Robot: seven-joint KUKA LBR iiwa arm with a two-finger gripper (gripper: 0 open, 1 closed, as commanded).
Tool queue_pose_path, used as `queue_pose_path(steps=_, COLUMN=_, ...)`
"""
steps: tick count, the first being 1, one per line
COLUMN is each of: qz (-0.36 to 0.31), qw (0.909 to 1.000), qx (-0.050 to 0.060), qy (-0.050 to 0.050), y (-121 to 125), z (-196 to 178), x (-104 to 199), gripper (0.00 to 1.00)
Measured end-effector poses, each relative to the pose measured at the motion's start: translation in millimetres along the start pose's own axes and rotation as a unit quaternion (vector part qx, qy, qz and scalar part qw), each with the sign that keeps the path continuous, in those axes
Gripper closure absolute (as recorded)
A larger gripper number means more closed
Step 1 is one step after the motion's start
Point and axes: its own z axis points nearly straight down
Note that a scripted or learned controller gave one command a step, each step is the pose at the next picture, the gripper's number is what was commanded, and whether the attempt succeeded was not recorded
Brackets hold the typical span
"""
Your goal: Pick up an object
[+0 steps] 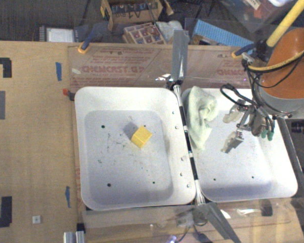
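**Q:** Yellow block (pixel 141 136) — where does it lie?

**A:** Near the middle of the left bin (pixel 91 105), resting on the bin floor, turned so one corner points toward the bottom of the view. It casts a small shadow to its upper left. Nothing touches it.

**Q:** What surrounds the left bin?

**A:** A tan tabletop (pixel 30 135) with black corner marks and short strips of blue tape (pixel 58 71). Behind both bins stands a brown cardboard panel (pixel 121 67) with red lettering, held by an orange clamp (pixel 83 46).

**Q:** And the divide between the bins?

**A:** The two white rims meet along a dark seam. Just to the right of it, in the right bin (pixel 273 186), lies a crumpled pale-green cloth (pixel 199 116), draped against the left wall of that bin.

**Q:** Where is the hand?

**A:** The hand (pixel 233 130) hangs over the right bin, to the right of the cloth and apart from it, well away from the yellow block. Its two fingers (pixel 232 143) are spread with a clear gap, and nothing sits between them.

**Q:** What lies above it?

**A:** The grey arm with its orange band (pixel 289 59), entering from the upper right, with black cables looping beside the wrist.
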Motion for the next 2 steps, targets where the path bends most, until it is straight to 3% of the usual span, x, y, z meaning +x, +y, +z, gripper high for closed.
queue_pose_path(steps=1, qz=-0.218, qw=0.9760, qx=0.000, qy=0.001, y=-16, z=14, x=29, gripper=0.00)
queue_pose_path(steps=2, qz=-0.160, qw=0.9871, qx=0.000, qy=0.001, y=-27, z=98, x=22, gripper=0.00)
